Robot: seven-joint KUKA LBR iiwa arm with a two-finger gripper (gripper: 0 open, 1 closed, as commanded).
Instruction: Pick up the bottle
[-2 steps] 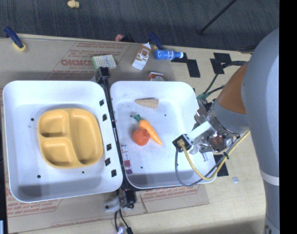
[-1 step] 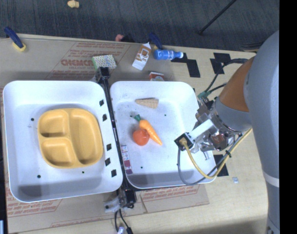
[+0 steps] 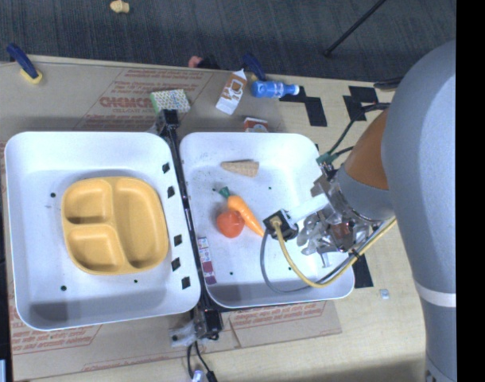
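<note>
The blue bottle lies on the bench behind the right bin, beside a small carton. The gripper hangs over that bin's right side, near a carrot and tomato; I cannot tell its grip.

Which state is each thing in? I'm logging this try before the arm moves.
bottle: lying on its side, outside the bins
carrot: lying in the right bin
tomato: touching the carrot
yellow tray: flat in the left bin
gripper: low over the right bin
</note>
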